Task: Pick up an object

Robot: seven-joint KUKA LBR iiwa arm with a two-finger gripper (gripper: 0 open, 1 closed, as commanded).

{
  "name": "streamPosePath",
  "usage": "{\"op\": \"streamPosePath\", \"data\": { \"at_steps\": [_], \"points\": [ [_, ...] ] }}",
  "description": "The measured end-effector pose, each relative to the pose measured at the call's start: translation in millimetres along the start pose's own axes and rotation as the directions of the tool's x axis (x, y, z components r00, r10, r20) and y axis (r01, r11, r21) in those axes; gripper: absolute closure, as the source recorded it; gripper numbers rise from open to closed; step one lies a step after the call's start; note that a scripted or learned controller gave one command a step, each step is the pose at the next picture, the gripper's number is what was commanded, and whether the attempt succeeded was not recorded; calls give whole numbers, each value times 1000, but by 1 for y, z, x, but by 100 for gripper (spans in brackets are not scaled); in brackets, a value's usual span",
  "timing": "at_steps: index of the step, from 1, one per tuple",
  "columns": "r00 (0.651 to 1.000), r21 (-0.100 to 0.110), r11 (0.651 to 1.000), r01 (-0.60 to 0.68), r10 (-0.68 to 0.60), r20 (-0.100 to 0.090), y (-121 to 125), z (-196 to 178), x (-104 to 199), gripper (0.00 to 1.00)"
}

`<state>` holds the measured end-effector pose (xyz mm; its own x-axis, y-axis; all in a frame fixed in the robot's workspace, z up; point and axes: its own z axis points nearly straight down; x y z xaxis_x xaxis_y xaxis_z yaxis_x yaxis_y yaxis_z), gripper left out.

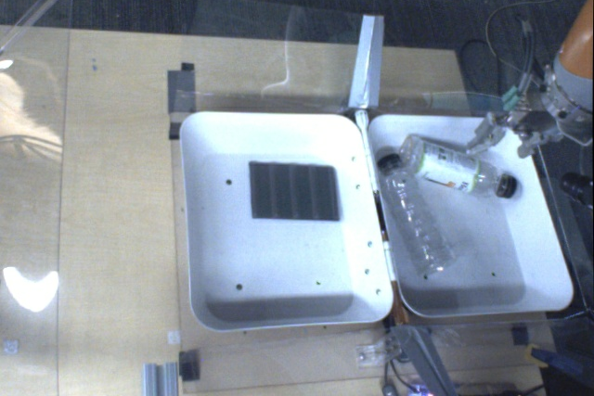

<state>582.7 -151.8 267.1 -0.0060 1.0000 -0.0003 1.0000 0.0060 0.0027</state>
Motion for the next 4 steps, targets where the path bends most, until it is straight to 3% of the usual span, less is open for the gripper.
{"op": "streamPosePath", "data": {
  "at_steps": [1,2,3,4],
  "points": [
    [999,-2,999,50,-50,0,40,112,8,0],
    [980,-27,980,199,-199,11,56,128,5,0],
    [948,-12,948,317,-317,7,71,138,9,0],
    [937,-11,937,349,-349,8,72,139,10,0]
  ]
}}
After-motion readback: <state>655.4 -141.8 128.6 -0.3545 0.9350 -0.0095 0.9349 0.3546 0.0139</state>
